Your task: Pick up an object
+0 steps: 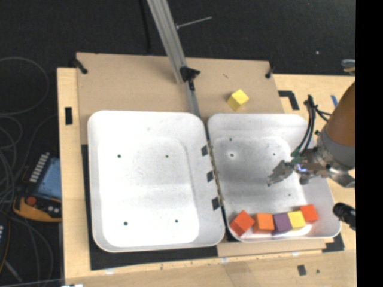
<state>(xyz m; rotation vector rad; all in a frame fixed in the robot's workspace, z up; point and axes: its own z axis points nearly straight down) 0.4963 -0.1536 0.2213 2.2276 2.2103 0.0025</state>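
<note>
Blocks sit in a row along the lower edge of the right bin (251, 130), at the lower right of the frame: a red-orange block (242, 222) at the left end, then an orange one (264, 222), a purple one (281, 222), a yellow one (297, 220) and another red-orange one (309, 213). They touch or nearly touch one another and lie against the bin's lower wall. I see one more yellow block (237, 98) outside the bins, on the board in the upper middle.

My gripper (280, 173) hangs over the middle right of the right bin, above the row and apart from it. I see nothing between its fingers, but I cannot tell from this slant whether they are apart or together.

I judge the blocks to be light, stiff and not fragile, with flat faces that should take a pinch well. The trouble is room: neighbours crowd the sides. I would go for the left red-orange block, which sits turned and a bit free of the row, and close on two opposite flat faces, not on corners.
</note>
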